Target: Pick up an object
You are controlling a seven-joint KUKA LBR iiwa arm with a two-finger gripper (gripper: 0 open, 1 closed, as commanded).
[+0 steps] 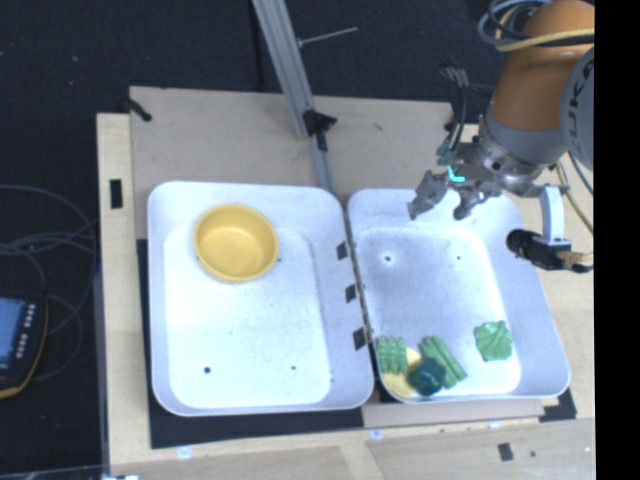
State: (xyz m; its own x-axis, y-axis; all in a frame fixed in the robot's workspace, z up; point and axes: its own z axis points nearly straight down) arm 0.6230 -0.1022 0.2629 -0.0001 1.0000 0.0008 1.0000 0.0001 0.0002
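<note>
My gripper (pixel 443 205) hangs over the far edge of the right bin (pixel 430 268), fingers spread open with nothing between them. Near the bin's front edge lie several small objects: a light green block (pixel 391 352), a green ridged piece (pixel 443 359), a dark teal lump (pixel 428 377) on something yellow, and a separate green piece (pixel 493 340) to the right. All of them lie well in front of the gripper.
The left bin (pixel 250 368) holds a yellow bowl (pixel 236 242) at its far left. A grey metal pole (pixel 285 53) slants up from the back between the bins. A black fitting (pixel 535 248) sticks out by the right bin's right rim.
</note>
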